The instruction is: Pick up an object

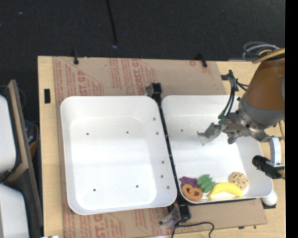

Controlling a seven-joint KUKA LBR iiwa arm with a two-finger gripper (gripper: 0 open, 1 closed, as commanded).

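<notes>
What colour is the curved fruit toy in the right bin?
Yellow: the banana by the bin's near edge, seen in the camera view.

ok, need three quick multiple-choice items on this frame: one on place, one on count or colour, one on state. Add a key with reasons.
1. Where do the small toy food pieces lie?
A. left bin
B. near edge of the right bin
C. on the cardboard

2. What colour is the curved banana-shaped toy?
A. yellow
B. red
C. blue

3. Where is the end effector relative to the toys?
A. pressed onto them
B. apart from them, over bare bin floor
C. over the left bin

Key: B, the toys sit along the near wall of the shallow white right bin. A, the banana-shaped toy is yellow. B, the end effector is well away from the toys.
</notes>
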